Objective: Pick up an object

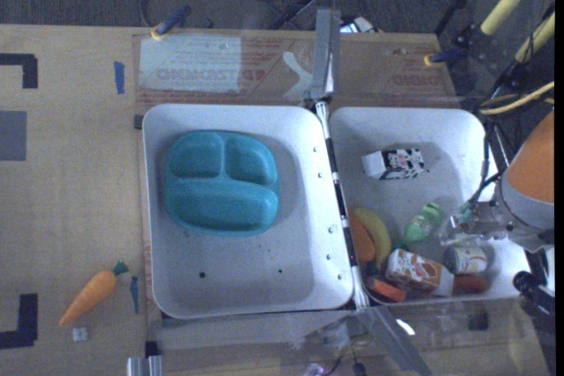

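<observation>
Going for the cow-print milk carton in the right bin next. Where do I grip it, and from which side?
Grip the milk carton across its short width, near the middle, coming straight down from above. It lies on its side, long axis roughly left to right, apart from the banana and the green bottle, so there looks to be room for a finger on each long side.

cardboard sheet (189, 66): faint print, mirrored or upside down (not legible)
small carton (394, 162): cow-patch pattern, no readable words
</observation>
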`<state>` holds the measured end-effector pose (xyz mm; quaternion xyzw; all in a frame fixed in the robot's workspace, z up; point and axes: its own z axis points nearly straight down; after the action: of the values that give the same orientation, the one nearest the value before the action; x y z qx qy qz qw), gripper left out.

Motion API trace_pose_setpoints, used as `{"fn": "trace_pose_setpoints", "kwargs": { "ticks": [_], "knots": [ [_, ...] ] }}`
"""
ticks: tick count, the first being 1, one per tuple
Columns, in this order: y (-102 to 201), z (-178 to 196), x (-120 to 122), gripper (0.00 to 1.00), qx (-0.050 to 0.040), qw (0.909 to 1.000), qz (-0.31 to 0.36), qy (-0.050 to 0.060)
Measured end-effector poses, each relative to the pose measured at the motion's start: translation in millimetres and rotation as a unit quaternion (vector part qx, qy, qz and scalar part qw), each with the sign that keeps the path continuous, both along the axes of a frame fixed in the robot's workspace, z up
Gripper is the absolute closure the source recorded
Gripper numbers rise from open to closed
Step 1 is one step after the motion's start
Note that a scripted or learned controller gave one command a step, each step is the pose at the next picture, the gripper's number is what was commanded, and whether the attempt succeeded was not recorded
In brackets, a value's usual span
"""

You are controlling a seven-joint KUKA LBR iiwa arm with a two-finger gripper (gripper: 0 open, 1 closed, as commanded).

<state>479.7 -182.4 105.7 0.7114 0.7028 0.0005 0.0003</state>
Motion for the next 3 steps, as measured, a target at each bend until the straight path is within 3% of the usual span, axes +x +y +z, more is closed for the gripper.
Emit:
{"fn": "trace_pose_setpoints", "kwargs": {
  "ticks": [1,2,3],
  "knots": [
    [57.5,114.0,14.2,1.00,0.0000,0.9976,-0.069,0.001],
    [61.6,69.0,56.5,1.00,-0.0005,0.9790,-0.204,0.001],
    [61.9,69.0,56.5,0.00,-0.0005,0.9790,-0.204,0.001]
  ]
}}
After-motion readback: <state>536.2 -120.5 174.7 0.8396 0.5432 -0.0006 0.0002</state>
